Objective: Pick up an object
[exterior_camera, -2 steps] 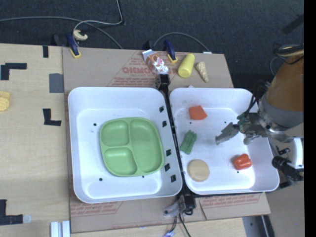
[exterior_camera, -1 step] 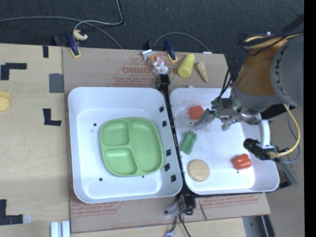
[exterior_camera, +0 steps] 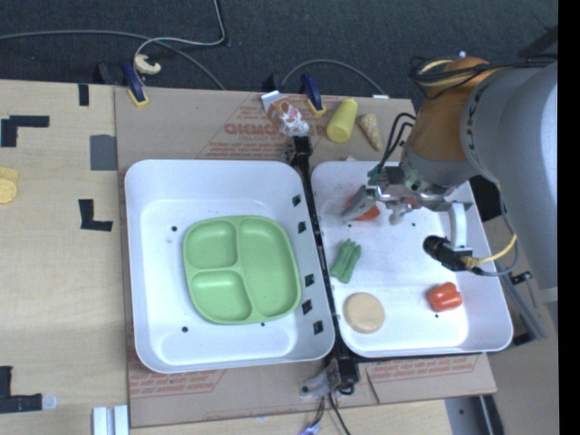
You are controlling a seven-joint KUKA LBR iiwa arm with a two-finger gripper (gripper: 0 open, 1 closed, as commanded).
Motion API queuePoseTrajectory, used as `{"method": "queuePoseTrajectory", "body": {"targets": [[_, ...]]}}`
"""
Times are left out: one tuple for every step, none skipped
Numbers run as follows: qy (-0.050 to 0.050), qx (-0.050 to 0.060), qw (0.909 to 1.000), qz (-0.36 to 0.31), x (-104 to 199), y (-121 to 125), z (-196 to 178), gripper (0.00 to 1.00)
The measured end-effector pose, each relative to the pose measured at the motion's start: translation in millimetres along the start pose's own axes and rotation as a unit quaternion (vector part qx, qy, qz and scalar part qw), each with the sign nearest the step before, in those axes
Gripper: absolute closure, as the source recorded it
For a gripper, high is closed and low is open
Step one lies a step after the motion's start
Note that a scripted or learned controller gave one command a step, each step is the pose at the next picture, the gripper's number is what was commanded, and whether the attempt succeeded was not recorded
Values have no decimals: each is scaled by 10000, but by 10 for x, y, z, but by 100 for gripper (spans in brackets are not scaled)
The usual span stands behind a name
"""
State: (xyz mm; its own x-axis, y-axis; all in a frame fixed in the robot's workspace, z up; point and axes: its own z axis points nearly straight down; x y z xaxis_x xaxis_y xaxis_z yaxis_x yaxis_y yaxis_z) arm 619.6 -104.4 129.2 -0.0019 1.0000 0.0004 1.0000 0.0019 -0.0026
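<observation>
bench: two bins [exterior_camera: 145, 243] | right bin: four objects | gripper [exterior_camera: 376, 202] state unclear

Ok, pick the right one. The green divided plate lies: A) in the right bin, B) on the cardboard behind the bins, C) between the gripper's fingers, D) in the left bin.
D: the green divided plate lies flat in the left bin, apart from the gripper over the right bin.

Probably a robotics lab: clamped cardboard [exterior_camera: 272, 125], taped bench [exterior_camera: 54, 243], loose cables [exterior_camera: 208, 25], white bins [exterior_camera: 145, 243].
</observation>
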Motion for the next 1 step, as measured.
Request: {"method": "queuePoseTrajectory", "body": {"targets": [[-5,-29,10000,-6,-160,498,432,0]]}}
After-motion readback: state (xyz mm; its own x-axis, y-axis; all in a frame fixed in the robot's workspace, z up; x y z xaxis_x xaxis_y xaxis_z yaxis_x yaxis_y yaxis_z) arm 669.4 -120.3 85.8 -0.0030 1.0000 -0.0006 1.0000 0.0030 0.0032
